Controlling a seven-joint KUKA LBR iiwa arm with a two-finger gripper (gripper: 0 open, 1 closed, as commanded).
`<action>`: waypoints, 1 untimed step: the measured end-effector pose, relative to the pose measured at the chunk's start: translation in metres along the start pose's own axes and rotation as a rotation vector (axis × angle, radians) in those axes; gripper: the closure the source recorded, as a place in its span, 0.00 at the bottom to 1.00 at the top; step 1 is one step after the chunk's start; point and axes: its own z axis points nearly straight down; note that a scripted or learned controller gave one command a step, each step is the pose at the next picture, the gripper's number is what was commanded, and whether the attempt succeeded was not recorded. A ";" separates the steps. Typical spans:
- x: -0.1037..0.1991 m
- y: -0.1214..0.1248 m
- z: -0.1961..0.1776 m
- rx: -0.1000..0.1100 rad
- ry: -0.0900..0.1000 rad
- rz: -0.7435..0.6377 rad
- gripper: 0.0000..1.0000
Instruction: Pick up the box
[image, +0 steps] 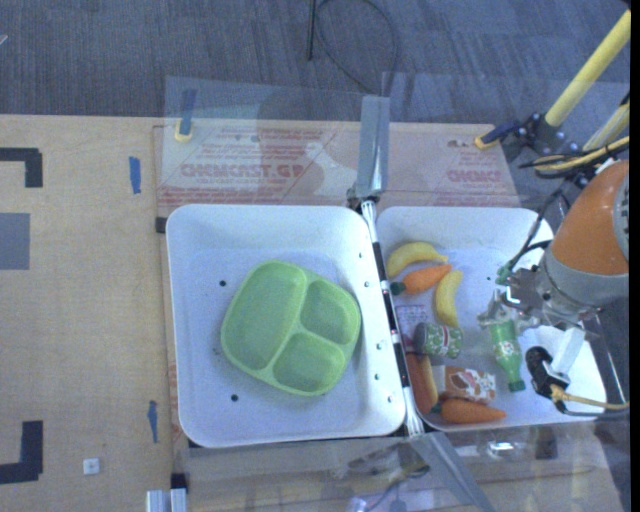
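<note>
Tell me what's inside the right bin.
The right bin holds two bananas, carrots, a small can, a green bottle and a small box. The arm covers its right part.

The arm (600, 235) is cut off at 3 o'clock; its wrist hides the gripper (515, 300) fingers.

A robotics lab: a plywood counter (80, 330) marked with black tape (22, 168) and blue tape (134, 175), two white bins (195, 250) at its right edge, clear shielding panels (270, 150), loose cables (345, 50) on grey carpet (150, 40).
</note>
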 end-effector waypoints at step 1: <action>0.088 0.033 -0.004 0.001 -0.001 0.125 1.00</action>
